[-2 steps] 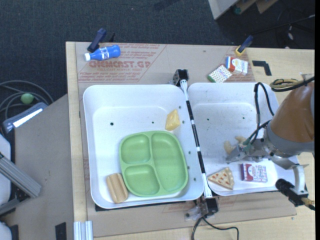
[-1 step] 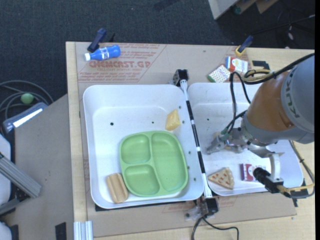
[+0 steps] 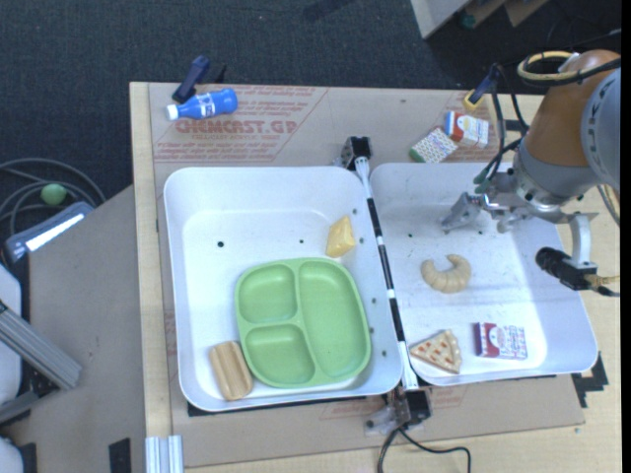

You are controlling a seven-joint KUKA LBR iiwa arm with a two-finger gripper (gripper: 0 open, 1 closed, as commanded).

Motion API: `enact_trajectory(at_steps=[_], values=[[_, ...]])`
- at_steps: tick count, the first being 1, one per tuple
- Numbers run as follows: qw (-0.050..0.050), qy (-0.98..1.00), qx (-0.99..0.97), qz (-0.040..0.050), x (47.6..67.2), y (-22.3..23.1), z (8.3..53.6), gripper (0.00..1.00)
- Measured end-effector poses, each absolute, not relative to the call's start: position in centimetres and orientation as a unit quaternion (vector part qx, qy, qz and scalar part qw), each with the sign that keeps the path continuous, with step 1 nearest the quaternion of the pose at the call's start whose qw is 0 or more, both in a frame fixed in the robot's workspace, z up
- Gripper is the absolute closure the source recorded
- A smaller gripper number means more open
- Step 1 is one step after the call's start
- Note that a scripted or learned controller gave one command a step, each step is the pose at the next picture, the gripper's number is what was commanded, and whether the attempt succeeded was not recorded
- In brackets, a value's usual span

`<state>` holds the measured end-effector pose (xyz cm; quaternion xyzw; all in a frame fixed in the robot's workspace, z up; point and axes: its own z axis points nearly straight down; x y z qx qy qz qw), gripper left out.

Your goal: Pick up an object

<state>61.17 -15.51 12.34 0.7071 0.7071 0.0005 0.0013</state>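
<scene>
The grey arm with its orange band reaches in from the right and hangs its metal two-finger gripper (image 3: 483, 211) over the upper part of the right shallow white bin (image 3: 577, 355). Its fingers (image 3: 455, 215) are spread apart, with nothing between them. The nearest thing to it is a pale tan croissant-shaped piece of toy food (image 3: 447, 272), which lies on the bin floor just below and slightly left of the gripper, apart from it.

Lower in the same bin, near the front rim, lie a triangular toy pizza slice with red dots (image 3: 438, 351) and, to its right, a small red-and-white printed packet (image 3: 500, 340).

The left shallow white bin (image 3: 187, 205) holds a light green plastic plate with three compartments (image 3: 300, 319), which fills much of its lower half. A tan ridged toy bread piece (image 3: 230, 370) lies at the plate's lower left edge, and a small yellow wedge-shaped piece (image 3: 340, 236) sits just above the plate's upper right corner, close to the divider between the bins.

Both bins rest on a light brown board surface (image 3: 286, 126) printed with red lettering. On it, behind the left bin, lies a blue-and-white bottle (image 3: 202, 104); behind the right bin lie two small printed cartons (image 3: 449, 138). Dark carpet surrounds the surface.
</scene>
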Motion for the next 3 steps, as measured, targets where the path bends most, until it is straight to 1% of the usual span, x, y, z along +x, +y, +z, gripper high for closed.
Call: enact_trajectory(at_steps=[1,2,3], values=[[-0.001,0.707,0.707,-0.0005,56.1,-13.3,8.4,0.00],[0.000,0.707,0.707,0.0000,56.2,-13.3,9.4,1.00],[0.000,0.708,0.707,0.0007,55.1,-5.1,18.5,1.00]])
